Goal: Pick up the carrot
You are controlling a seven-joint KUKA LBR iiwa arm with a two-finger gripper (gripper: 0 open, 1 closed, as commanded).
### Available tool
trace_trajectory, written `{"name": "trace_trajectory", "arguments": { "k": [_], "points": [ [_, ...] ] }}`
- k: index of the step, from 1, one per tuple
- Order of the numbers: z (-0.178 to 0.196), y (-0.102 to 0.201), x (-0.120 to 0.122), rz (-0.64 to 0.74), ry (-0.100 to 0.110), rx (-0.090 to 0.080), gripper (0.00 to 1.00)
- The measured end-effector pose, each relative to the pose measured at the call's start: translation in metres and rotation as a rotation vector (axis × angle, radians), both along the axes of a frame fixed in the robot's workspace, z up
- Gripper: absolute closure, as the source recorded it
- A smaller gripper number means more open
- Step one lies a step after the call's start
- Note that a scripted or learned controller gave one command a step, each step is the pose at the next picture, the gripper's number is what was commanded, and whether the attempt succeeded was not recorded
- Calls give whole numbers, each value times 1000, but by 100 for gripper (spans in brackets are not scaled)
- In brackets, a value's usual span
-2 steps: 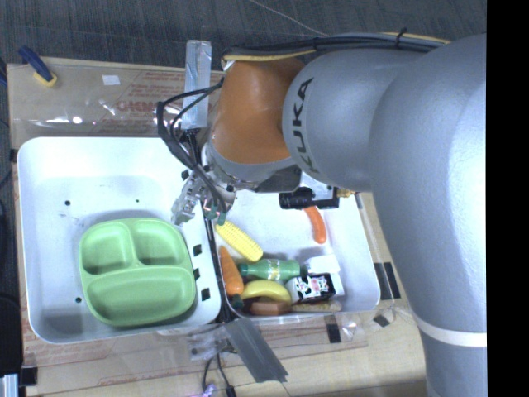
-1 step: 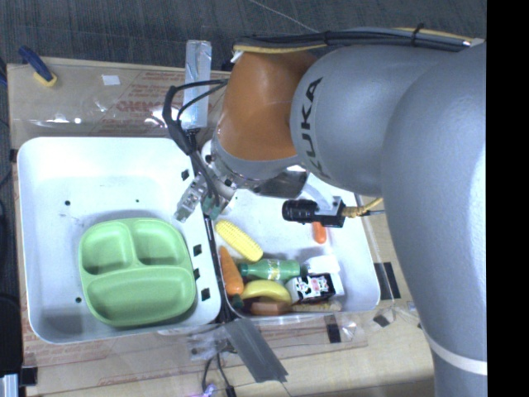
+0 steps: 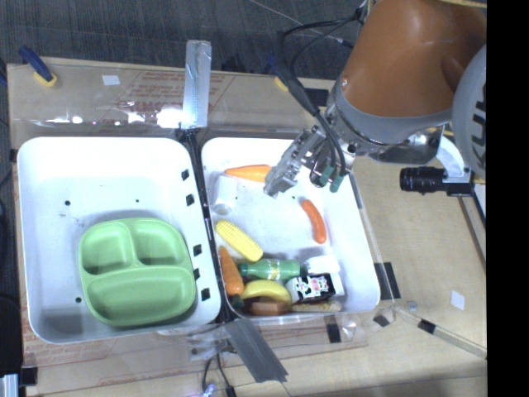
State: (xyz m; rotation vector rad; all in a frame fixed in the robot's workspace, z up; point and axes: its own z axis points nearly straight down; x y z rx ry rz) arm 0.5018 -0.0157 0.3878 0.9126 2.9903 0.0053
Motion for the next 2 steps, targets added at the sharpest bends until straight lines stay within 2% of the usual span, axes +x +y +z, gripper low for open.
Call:
{"name": "trace_trajectory", "arguments": {
  "k": [1,2],
  "points": [
    [-6,2,-1,5,12,0,0],
    [-129,-22,58,50,29,0,0]
  ]
}}
